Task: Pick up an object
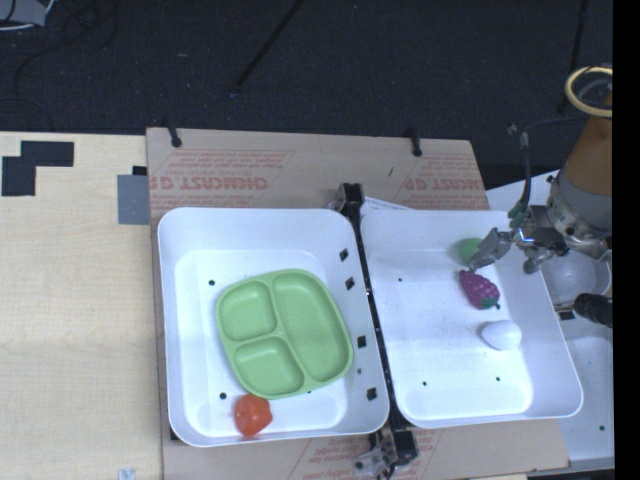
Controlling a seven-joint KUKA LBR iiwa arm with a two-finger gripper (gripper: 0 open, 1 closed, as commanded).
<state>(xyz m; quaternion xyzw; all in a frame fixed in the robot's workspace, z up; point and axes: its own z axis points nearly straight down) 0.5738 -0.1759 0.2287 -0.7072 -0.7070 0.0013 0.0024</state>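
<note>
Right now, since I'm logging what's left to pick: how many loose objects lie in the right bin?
3. A purple object mid-bin toward the right wall, a white egg-like one below it, and a green one above it, partly covered by the gripper, which might hide more.

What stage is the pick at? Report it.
Done: nothing lifted. The purple object, white object and green object lie in the right bin. In hand: the pincer sits at the green object. Left: grasp and lift.
</note>
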